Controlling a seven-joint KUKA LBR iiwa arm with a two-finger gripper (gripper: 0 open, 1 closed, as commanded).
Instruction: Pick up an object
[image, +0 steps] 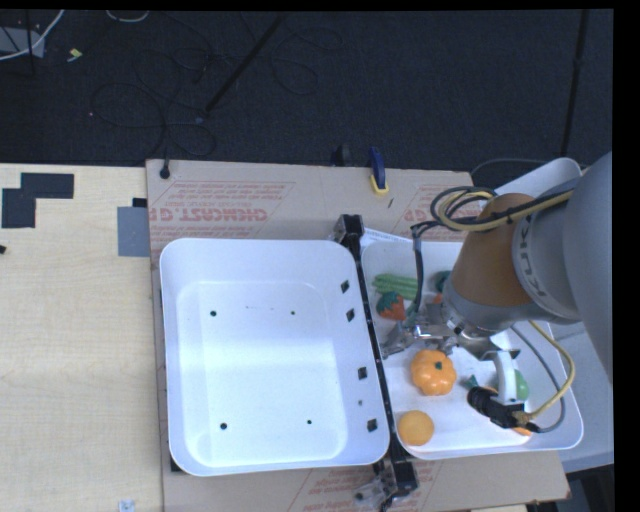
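Observation:
My gripper (422, 338) hangs low in the right bin (560, 430), near its left wall. Its metal fingers (397, 341) look spread apart, so it is open with nothing between them. Just in front of it, touching or nearly touching the fingertips, sits a small orange pumpkin-shaped toy (433, 371). An orange ball (415, 428) lies at the bin's near left corner. A green item (396, 284) and a reddish piece (390, 308) lie behind the gripper. A green and white object (517, 383) shows to the right, partly hidden by the wrist.
The left bin (175, 330) stands beside the right one, with a black divider (362, 320) between them. Both rest on a cardboard sheet (250, 205) on the wooden bench. The arm covers the right bin's back right part.

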